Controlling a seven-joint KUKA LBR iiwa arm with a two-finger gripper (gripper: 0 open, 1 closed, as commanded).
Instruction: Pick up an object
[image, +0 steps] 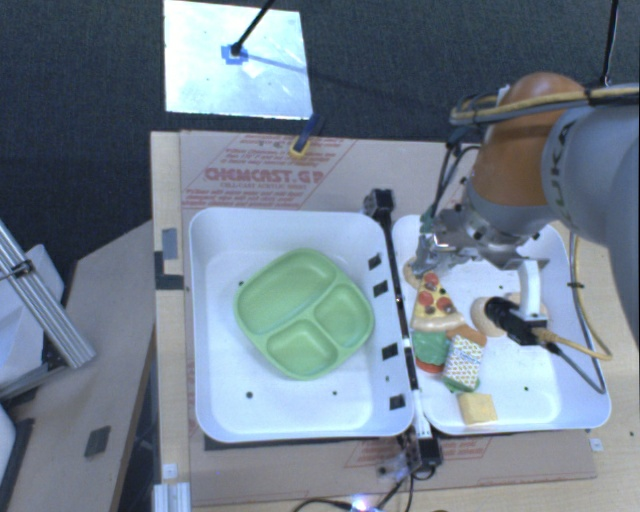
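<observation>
The hand (437, 250) (grip state: I cannot tell) hovers right above the pizza slice (433, 305), whose long axis runs away below it.

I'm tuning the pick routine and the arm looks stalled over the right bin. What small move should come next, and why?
Probably a short straight descent. The gripper hangs over the upper end of the toy pizza slice in the right white bin, and nothing shows between its fingers, so lowering onto that slice seems the nearest pick.
</observation>
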